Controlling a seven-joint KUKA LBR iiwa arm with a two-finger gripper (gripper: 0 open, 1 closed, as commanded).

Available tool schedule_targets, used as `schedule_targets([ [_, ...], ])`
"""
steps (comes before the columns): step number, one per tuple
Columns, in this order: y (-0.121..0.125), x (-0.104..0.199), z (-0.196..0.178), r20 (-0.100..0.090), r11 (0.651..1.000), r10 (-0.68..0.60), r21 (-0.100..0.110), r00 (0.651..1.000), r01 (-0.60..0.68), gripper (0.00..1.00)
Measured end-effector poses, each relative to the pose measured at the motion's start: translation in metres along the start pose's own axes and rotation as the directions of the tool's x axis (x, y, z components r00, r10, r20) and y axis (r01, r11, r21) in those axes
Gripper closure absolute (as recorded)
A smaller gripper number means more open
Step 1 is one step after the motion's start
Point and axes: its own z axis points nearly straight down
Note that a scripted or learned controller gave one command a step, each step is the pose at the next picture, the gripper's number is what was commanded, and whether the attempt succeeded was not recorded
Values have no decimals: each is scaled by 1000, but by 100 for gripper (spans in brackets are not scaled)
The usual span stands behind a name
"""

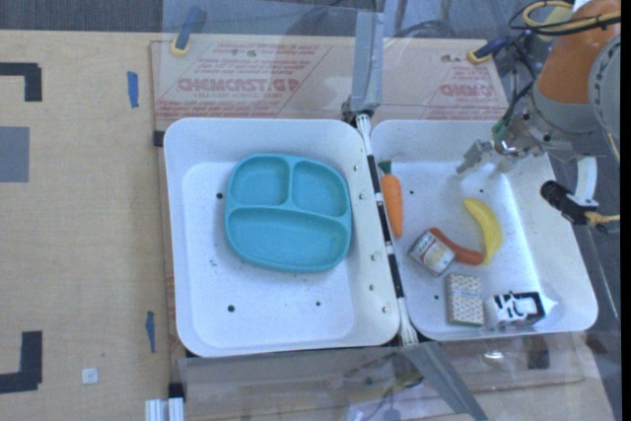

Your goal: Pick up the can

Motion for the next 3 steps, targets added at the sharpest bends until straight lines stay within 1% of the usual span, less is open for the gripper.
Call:
schedule_targets([
  [1,-52,98,0,19,968,-252,-5,968,252,0],
  [2,-154,123,0,22,937,-348,-6,937,348,0],
  [3,-182,33,-11,17,871,-492,6,871,492,0],
])
